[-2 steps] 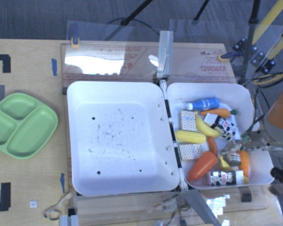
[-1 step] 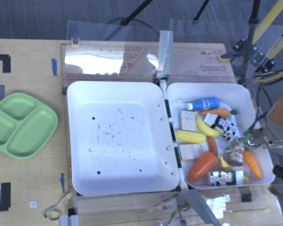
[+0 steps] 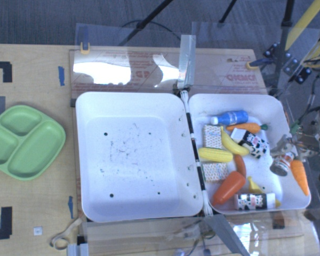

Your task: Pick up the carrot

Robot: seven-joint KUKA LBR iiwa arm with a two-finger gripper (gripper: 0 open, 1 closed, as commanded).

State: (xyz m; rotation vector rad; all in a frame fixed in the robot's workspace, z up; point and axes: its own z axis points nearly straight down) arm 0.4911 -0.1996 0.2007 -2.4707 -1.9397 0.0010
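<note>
Wooden surface (image 3: 37, 63) carries two white bins; I see a green divided plate (image 3: 24, 141) to their left. My claw (image 3: 294, 143) sits at the right bin's (image 3: 277, 106) right wall, and I cannot tell its state. Just below it lies the carrot (image 3: 300, 176), against that wall. Near the bin's middle lie a banana (image 3: 232, 142) and a blue bottle (image 3: 230, 118).

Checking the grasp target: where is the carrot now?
The carrot lies at the right bin's right edge, beside a small can, just below the end effector.
</note>
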